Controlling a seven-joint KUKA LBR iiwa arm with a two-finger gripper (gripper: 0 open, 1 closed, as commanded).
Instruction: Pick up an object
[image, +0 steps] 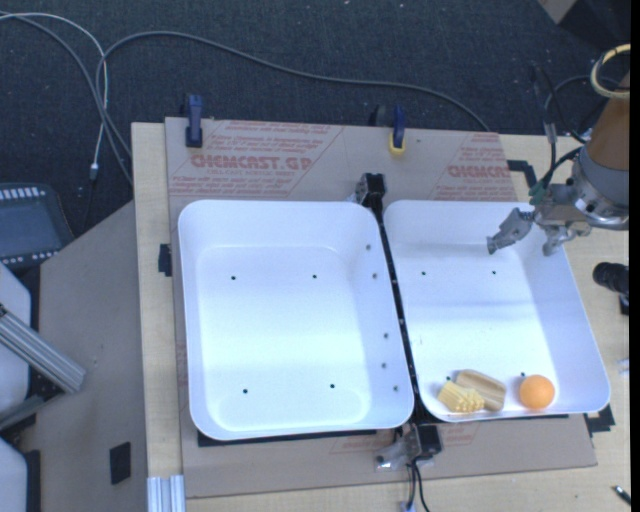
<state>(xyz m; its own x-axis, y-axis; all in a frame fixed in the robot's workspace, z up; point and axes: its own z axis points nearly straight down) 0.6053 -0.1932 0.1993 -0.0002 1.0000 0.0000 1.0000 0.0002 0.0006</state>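
Dark carpeted floor below, crossed by loose cables; on it a plywood tabletop (150, 300) with printed cardboard clamped along the far edge, presumably to keep the base from sliding. Two shallow white plastic bins side by side: left bin (290, 215), right bin (590, 360). Near the right bin's front rim, three candidates lying close together: a yellow ridged corn-like piece (460, 399) touching a tan bread-shaped piece (483, 383), and just beside them a small orange ball (538, 392). Grouped low at the front wall, probably settled there along the bin's slope. Grey two-finger end effector (528, 232) hanging over the right bin's far corner, fingers spread apart and grasping nothing, well apart from the pieces. Likely poised high before any descent; grasp not yet begun.
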